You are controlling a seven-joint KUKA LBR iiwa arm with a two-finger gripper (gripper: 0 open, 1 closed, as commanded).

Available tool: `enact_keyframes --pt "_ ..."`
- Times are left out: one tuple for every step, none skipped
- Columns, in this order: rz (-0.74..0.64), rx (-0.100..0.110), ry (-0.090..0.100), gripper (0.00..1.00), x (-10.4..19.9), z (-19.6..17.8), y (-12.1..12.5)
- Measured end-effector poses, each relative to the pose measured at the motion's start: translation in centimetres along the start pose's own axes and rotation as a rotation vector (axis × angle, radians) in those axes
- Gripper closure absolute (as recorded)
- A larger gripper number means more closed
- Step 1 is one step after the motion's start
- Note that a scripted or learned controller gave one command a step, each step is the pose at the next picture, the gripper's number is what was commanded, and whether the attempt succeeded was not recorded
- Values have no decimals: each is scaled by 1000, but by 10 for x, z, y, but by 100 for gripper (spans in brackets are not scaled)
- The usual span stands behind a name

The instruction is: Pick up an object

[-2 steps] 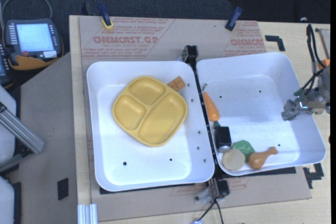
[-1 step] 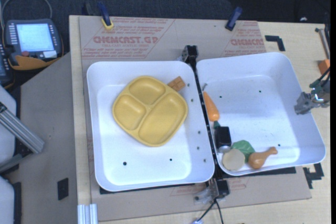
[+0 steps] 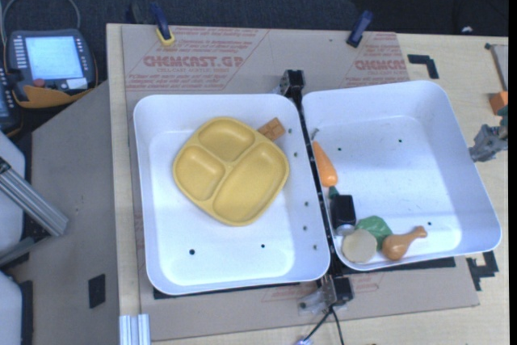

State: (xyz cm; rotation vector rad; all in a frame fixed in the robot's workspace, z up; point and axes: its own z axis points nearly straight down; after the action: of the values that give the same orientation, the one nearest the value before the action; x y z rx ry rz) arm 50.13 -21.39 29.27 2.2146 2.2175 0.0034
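Jaws of the grey two-finger gripper [image 3: 483, 143] sit at the outer rim of the right-hand shallow white bin [image 3: 420, 105]; whether they are released or clenched cannot be told at this size, and nothing is visible between them. Candidate objects all lie well apart from the jaws, across the bare bin floor on the far side from them. These are a slim orange plastic carrot [image 3: 325, 164] against the dividing wall and a small black block [image 3: 343, 210] below it. Beyond those, in the corner, a cream round piece [image 3: 359, 246], a green leafy toy [image 3: 376, 225] and a brown toy drumstick [image 3: 401, 241] crowd together, touching. The drumstick is nearest the jaws. Farther off, in the left-hand white bin [image 3: 161, 246], rest a yellow three-compartment plastic plate [image 3: 232, 171] and a small brown wooden block [image 3: 271, 128] at its edge. Probable failure modes: a descent into the crowded corner may nudge neighbours or strike the bin wall, and the carrot's closeness to the divider leaves little room for a grasp.
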Motion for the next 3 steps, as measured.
enact_keyframes --pt "-2 9 5 100 46 19 11" --pt "-2 9 5 100 94 31 32" --pt "-1 9 6 100 139 46 48"
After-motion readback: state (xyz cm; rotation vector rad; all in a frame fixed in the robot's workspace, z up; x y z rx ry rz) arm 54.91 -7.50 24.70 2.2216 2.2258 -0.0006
